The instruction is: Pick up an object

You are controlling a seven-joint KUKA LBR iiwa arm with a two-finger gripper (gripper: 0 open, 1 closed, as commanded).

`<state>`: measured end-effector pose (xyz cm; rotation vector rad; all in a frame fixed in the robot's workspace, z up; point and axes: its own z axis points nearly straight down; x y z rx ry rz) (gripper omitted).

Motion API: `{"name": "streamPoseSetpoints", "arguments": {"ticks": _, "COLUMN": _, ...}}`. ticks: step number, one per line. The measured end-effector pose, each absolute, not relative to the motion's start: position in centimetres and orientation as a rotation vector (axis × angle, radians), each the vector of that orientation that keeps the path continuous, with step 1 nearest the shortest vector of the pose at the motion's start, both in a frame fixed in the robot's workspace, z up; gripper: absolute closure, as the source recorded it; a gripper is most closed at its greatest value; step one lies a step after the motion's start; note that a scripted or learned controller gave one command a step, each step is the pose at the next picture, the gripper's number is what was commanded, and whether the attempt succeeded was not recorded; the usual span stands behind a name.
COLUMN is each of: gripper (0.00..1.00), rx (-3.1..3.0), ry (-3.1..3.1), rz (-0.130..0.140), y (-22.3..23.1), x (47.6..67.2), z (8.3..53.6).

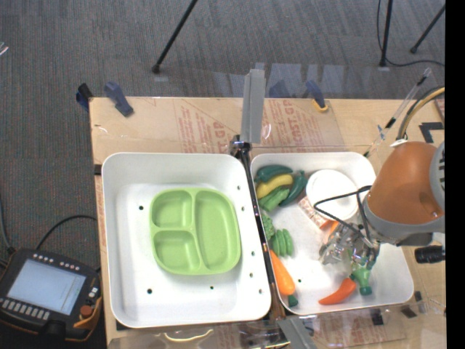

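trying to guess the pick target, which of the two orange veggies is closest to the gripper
The curved orange pepper at the right bin's front edge, just below the gripper. The orange carrot lies farther off, along the bin's left wall.

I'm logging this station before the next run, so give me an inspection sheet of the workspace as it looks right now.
Surface: cardboard-topped bench with two white bins, left bin and right bin.
Job's things: in the right bin, toy vegetables: green and yellow pile, green bunch, carrot, orange pepper; white bowl.
Clutter: green divided plate in the left bin.
Grippers: gripper low over the right bin.
Cables: black cable looping across the bowl.
Surroundings: carpet, tripod legs, handheld controller.
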<state>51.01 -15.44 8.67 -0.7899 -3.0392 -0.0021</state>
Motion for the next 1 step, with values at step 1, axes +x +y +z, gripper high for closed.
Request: {"name": "streamPoseSetpoints", "arguments": {"ticks": 1, "gripper": 0.0, "rx": -0.789, "ry": -3.04, "rz": -0.002, "y": -15.44, "x": 51.02, "z": 8.68}}
